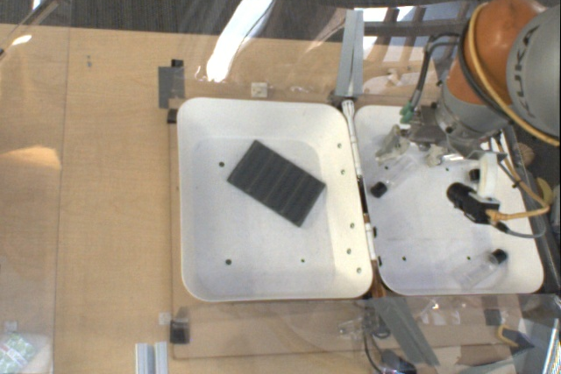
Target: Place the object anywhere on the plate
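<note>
**Overhead, the arm hangs over the right bin while a dark plate lies in the left**

Plainly, the bench carries two shallow white bins side by side. The left bin (197,276) holds a dark grey, ribbed rectangular plate (277,182), lying flat and turned at an angle, near the middle of the bin floor and apart from every wall.

The arm (513,57), grey with its orange band, comes in from the right and hangs above the upper part of the right bin (412,271). Its gripper (405,143) sits low over that bin's upper left area, close to the divider between the bins. From where I stand I cannot tell whether it is open or closed, nor whether anything is caught in it; the parts are pale against the white floor and blur together.

On the right bin's floor, a small dark object (378,187) rests just beside the left wall, below the gripper. Another small dark object (497,257) lies near the lower right corner. Cables and a black fitting (467,201) trail from the wrist across the bin.
</note>
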Controlling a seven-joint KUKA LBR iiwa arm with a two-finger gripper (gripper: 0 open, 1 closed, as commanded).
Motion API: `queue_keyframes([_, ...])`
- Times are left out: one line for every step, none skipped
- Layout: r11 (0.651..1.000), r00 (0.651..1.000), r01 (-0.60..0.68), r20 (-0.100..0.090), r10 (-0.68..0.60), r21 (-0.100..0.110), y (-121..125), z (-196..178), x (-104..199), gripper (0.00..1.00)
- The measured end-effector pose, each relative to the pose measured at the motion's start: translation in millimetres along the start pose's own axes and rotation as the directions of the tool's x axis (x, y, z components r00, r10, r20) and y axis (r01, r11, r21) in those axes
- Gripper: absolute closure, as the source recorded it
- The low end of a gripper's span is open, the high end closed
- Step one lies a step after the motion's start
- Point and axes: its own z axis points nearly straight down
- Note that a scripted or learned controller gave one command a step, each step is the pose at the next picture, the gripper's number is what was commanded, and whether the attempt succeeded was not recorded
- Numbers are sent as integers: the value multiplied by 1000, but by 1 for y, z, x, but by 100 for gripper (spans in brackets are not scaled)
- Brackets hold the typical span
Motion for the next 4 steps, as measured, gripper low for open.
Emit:
queue_keyframes([999, 999, 53, 1, -53, 5, 1, -20, -38, 0])
queue_keyframes([979, 979, 206, 0, -206, 5, -6, 2, -66, 0])
queue_keyframes([979, 979, 206, 0, -206, 4, -6, 1, -66, 0])
queue_keyframes([979, 979, 206, 0, -206, 4, -6, 1, -66, 0])
